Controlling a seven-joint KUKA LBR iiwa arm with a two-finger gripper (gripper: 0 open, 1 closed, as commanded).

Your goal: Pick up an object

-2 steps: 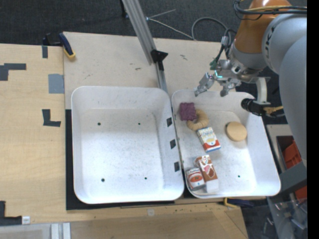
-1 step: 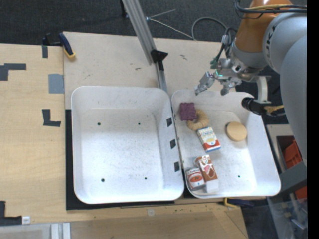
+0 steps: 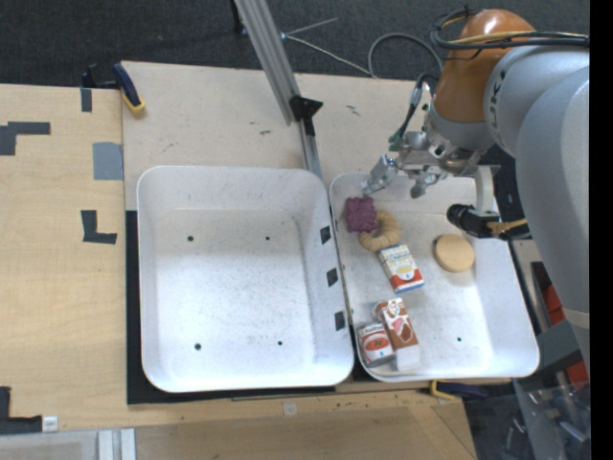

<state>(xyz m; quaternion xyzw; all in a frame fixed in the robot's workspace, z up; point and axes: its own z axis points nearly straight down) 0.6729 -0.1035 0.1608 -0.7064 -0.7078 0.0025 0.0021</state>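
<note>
Cartons lay in the right bin; above its far edge, the gripper hung with fingers spread, holding nothing.

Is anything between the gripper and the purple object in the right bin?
Nothing visible. The gripper is above the right bin's back edge, apart from the purple object. A tan piece touches its far side.

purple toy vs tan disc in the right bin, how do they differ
The purple toy is dark and lumpy; the tan disc is pale, smooth and round. The toy touches a tan piece beside it; the disc lies apart from the rest. The toy lies nearer the gripper. Both rest in the right bin.
</note>
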